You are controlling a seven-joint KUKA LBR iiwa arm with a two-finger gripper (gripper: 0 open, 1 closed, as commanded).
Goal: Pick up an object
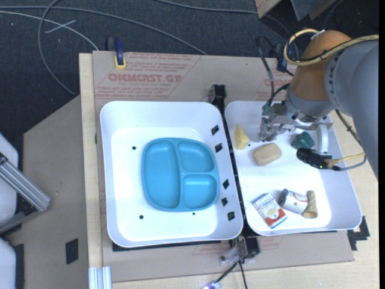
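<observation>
Over the right bin (pixel 343 218): tool (pixel 272 129) low, nothing lifted yet.
Arm's w/ its tool just above the tan block (pixel 266 154), near the yellow wedge (pixel 241 138); can't tell if it's spread or pressed together. Block's lying flat on the bin floor, so pick isn't done imo. Blue tray (pixel 179 174) sits in the left bin (pixel 114 131), untouched.
</observation>
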